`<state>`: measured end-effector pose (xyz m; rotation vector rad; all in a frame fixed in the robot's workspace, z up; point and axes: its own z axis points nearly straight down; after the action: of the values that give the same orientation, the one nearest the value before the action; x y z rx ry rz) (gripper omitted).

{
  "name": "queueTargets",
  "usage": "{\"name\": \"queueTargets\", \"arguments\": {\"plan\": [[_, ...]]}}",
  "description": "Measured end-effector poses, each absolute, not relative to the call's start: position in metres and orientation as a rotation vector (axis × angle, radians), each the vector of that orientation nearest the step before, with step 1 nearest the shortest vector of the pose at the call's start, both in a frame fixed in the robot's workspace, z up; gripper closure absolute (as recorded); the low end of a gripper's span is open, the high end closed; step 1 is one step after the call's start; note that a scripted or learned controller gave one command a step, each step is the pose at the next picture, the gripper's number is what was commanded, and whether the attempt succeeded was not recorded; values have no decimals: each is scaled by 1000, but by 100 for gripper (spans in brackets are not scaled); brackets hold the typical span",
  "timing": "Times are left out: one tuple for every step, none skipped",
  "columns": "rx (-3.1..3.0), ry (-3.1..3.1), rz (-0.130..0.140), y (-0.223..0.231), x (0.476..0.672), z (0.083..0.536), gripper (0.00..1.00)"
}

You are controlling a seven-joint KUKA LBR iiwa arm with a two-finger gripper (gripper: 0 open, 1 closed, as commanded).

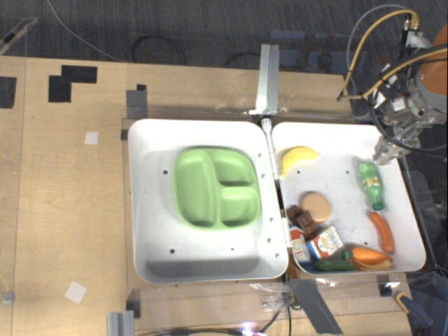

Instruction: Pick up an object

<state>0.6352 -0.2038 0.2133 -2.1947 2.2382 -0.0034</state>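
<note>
My gripper (388,151) hangs over the far right corner of the right bin (343,152), just above the top end of a green bottle (369,183) that lies near the bin's right wall. Nothing shows in the gripper. The same bin holds a yellow fruit (299,158) at its far left and a round tan bun (316,206) in the middle. A brown block (302,220), a red and white carton (326,242), a dark green vegetable (333,264), a carrot (369,257) and an orange sausage (382,231) lie towards its near side.
The left bin (150,208) holds a green divided plate (215,186). A metal divider (269,159) runs between the bins. Yellow and black cables (374,44) loop above the wrist at the far right. Bare wooden bench (63,187) lies to the left.
</note>
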Motion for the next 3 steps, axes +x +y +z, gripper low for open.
{"name": "queueTargets", "arguments": {"plan": [[-2360, 2061, -8, -144, 628, 247, 100], [-2289, 2137, -1, -25, 634, 240, 100], [-2277, 2140, -11, -29, 636, 253, 100]]}}
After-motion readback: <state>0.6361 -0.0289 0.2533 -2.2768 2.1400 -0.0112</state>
